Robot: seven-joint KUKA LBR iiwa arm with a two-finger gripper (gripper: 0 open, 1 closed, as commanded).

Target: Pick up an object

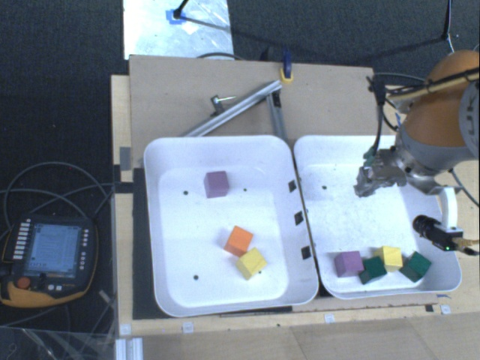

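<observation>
Jaws: hanging over bare floor in the upper part of the right bin (322, 156); whether parted or closed, I cannot tell, and nothing is showing between them.
Gripper (369, 182): sitting well apart from every block, likely because no target is being approached yet.
Right-bin blocks: purple block (348, 262), two green blocks (372, 268) (415, 265) and yellow block (391, 256) are crowding the near wall, making a clean grasp awkward.
Left bin (161, 201): purple cube (216, 184) is lying alone; orange cube (238, 240) is touching yellow cube (252, 262).
Tabletop (330, 96): carrying both bins.
</observation>
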